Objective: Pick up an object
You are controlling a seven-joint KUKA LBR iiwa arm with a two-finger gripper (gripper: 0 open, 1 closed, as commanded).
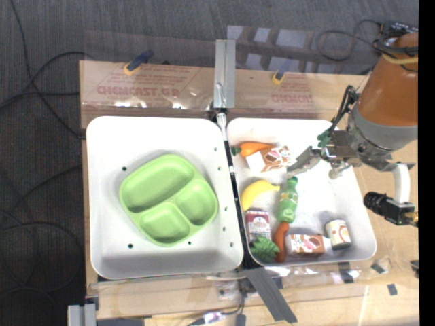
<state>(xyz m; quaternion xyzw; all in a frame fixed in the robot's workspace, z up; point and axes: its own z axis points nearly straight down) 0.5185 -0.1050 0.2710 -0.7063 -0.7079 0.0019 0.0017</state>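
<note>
Its fingers spread apart and empty, the gripper point(307, 160) hangs over the right bin point(353, 206) just above a green toy bottle point(289, 200) lying beside a banana point(257, 193).

Wooden bench point(102, 90), two white bins side by side: left bin point(102, 250), right bin point(353, 209).

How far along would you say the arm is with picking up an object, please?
Nothing looks picked yet. The two-finger gripper hangs over the right white bin, near the small white carton, with nothing visible between its fingers. The yellow banana and green bottle lie in the bin. Grasping and lifting remain.
</note>
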